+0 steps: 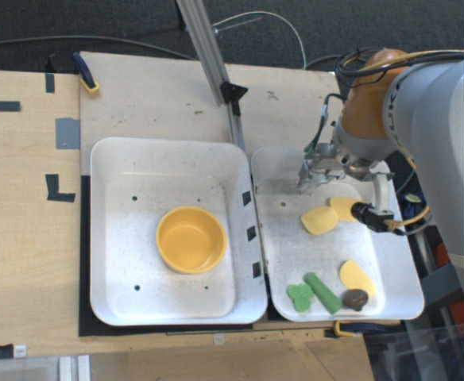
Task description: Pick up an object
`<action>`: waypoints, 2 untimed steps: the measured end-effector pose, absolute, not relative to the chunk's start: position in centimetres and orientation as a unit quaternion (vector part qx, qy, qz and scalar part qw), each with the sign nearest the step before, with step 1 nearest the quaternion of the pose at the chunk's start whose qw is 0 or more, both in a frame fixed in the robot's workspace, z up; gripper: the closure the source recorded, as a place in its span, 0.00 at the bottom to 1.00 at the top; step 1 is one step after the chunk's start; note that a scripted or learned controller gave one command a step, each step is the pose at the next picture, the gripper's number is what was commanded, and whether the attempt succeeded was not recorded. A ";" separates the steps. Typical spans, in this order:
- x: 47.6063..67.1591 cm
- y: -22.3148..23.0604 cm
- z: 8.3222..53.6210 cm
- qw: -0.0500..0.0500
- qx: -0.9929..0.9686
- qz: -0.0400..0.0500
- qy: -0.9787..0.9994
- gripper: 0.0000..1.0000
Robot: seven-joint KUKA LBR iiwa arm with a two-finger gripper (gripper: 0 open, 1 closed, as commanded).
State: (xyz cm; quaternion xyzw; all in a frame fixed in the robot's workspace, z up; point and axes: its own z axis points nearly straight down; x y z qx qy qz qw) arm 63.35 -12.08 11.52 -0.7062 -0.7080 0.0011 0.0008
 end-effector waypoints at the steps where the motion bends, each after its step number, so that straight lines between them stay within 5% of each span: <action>1: 63.9 -11.6 16.0 -0.001 -0.707 -0.001 -0.708 1.00; 2: 64.3 -11.2 20.4 -0.002 -0.706 -0.001 -0.708 1.00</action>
